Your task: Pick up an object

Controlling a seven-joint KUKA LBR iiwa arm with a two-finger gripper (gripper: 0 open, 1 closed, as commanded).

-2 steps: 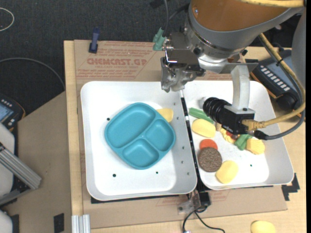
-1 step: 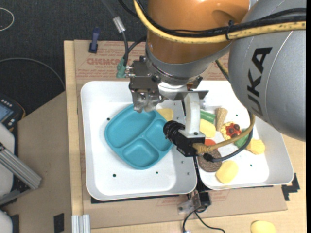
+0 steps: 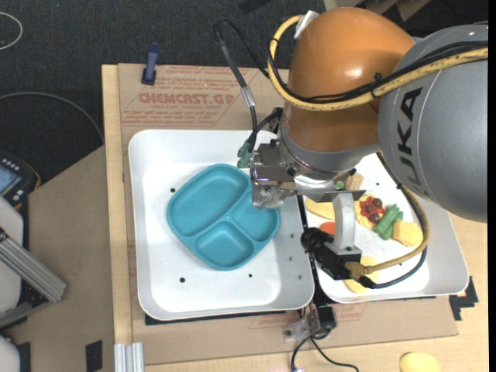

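Observation:
A blue divided plate (image 3: 213, 215) lies flat in the left white bin (image 3: 147, 231), slightly right of its middle. My gripper (image 3: 266, 191) hangs under the large orange wrist band, low over the plate's right rim near the wall between the two bins. The arm's body blocks the view of its tip. In the right bin (image 3: 448, 273) lie small toy foods: a red and green piece (image 3: 377, 210), a yellow piece (image 3: 406, 234) and an orange piece (image 3: 328, 228). The arm covers much of that bin.
The bins stand on a cardboard sheet (image 3: 186, 95) with a blue clip (image 3: 149, 64) at its far left edge. A black cabled unit (image 3: 333, 260) hangs off the arm over the right bin's near side. A yellow object (image 3: 418, 360) lies outside the bins at bottom right.

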